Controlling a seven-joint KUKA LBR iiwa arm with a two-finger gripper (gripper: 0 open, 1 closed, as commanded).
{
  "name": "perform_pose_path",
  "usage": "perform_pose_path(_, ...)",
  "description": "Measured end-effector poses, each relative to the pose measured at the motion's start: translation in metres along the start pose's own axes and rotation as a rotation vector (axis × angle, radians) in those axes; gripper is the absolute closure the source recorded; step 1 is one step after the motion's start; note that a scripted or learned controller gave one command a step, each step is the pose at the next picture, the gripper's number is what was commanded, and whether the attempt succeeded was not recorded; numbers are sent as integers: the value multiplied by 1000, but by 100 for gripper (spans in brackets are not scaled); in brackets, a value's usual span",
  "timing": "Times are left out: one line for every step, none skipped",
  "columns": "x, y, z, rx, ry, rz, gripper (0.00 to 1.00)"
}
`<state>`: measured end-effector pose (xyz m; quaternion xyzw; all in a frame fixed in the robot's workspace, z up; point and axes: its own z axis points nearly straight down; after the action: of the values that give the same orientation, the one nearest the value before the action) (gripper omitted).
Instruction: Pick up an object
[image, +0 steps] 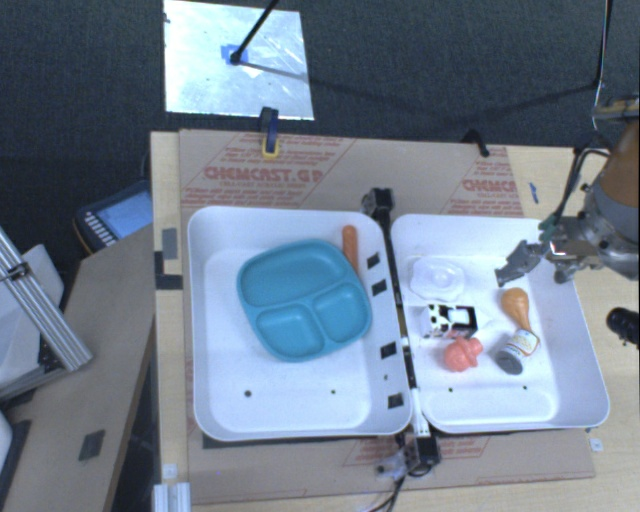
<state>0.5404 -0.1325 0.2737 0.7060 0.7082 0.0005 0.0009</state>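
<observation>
The right bin holds a clear plastic cup or lid, a small black-and-white cow toy, a pink lumpy toy, a tan chicken-drumstick toy and a small tin can lying on its side. My gripper hangs over the right bin's upper right part, just above and beside the drumstick, with nothing visibly between its fingers. The arm comes in from the right edge.
The left bin holds a blue divided plate and an orange carrot-like stick by the divider. A black-clipped rail joins the bins. Cardboard lies under both, and a yellow clamp sits at the back.
</observation>
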Motion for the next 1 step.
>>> perform_pose_path(4, 2, 62, 5, 1, 2, 0)
